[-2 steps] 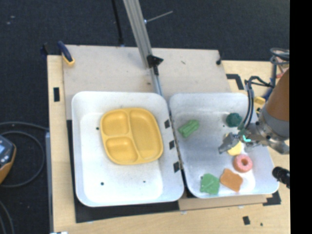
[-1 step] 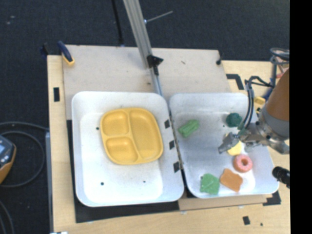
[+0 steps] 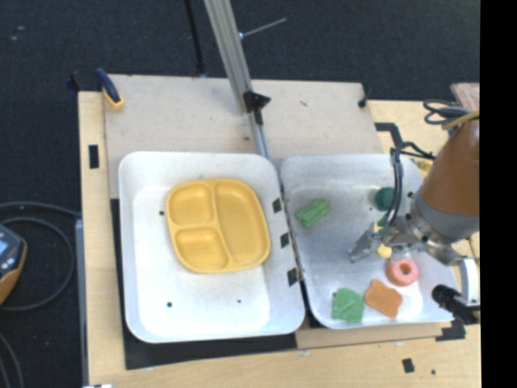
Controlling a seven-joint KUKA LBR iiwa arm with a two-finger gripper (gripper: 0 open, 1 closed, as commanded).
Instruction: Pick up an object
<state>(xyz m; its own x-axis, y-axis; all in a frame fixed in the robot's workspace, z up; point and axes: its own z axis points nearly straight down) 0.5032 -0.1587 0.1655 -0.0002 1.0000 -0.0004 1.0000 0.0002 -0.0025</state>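
The right bin [image 3: 339,176] holds several small items. A light green piece [image 3: 313,212] lies near its left wall. A darker green piece [image 3: 348,305] and an orange piece [image 3: 383,299] sit at the front. A pink ring-shaped toy [image 3: 402,272] lies just behind the orange one, and a teal item [image 3: 385,196] sits toward the back right. My gripper [image 3: 365,247] hangs low over the bin's middle right, just left of the pink ring. A small yellow bit [image 3: 384,252] shows right beside it. Nothing is visibly held.
The left bin [image 3: 141,297] carries a yellow divided plate [image 3: 218,225]. A metal pole [image 3: 230,47] rises behind the bins, with a black clamp [image 3: 256,102] on it. The arm's orange band [image 3: 452,176] stands over the right bin's right edge. Cables lie at the far right.
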